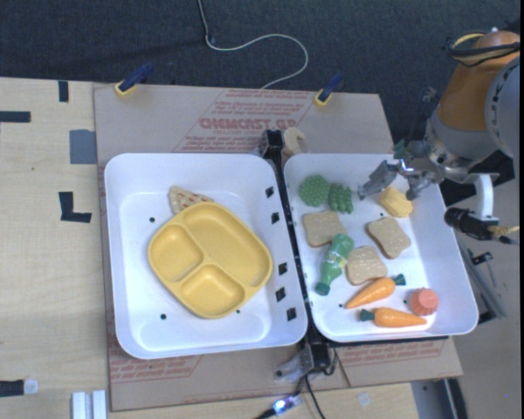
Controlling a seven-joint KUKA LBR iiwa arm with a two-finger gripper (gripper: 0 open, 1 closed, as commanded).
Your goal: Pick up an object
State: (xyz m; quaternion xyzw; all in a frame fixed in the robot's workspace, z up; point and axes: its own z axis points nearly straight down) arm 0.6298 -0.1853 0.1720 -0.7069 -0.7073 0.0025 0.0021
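Here we are looking down on the bench, where the left bin is carrying a yellow divided plate and the right bin is holding the toy food. We are reaching in with the arm, and our hand is hanging over the right bin's far side, just beside the yellow cheese wedge. Its fingers look spread, with nothing between them. The bread slices, green bottle, carrots and broccoli are lying close together. We are judging that the wedge could slip away or be pushed against the bin wall if we close off-centre, and a neighbouring bread slice could catch a finger.
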